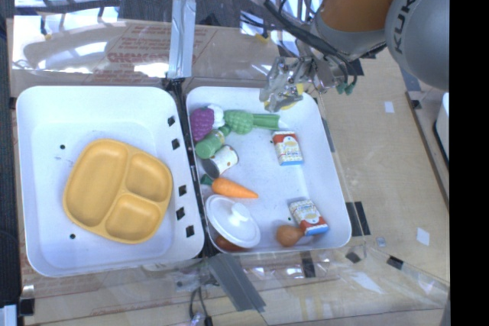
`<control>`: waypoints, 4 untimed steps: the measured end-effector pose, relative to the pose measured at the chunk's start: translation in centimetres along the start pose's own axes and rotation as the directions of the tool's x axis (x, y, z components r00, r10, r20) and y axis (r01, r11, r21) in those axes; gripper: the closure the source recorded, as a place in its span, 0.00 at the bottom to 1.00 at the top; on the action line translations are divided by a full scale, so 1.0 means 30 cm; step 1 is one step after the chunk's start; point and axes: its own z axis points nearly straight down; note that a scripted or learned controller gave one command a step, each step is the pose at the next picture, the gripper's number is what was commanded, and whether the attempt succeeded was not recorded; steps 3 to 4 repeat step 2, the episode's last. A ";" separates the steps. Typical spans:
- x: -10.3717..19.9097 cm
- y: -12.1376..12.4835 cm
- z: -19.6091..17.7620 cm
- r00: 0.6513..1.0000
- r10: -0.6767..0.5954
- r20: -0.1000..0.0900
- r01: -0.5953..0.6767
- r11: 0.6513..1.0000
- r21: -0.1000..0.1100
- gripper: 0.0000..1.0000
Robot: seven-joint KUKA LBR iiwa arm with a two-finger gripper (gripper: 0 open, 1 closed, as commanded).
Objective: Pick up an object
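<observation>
Gripper hovers over right bin's far edge, near green toy. Jaws: cannot tell (too blurry). Nothing held, likely lining up.

Arm: mine, grey, orange band above the wrist, entering from upper right, slanting down-left. Gripper: pointing downward at the arm's low end, cabling looped behind and above it, nothing seen between its fingers.

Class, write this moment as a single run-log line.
gripper: above right bin's far edge | held: nothing seen | nearest: green toy | tray: left bin
</observation>
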 end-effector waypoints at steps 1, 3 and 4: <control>0.029 -0.152 0.205 0.936 -0.352 -0.001 0.352 0.936 -0.002 1.00; -0.004 -0.003 0.072 0.937 -0.348 0.005 0.348 0.937 0.003 1.00; -0.004 -0.003 0.072 0.937 -0.348 0.005 0.348 0.937 0.003 1.00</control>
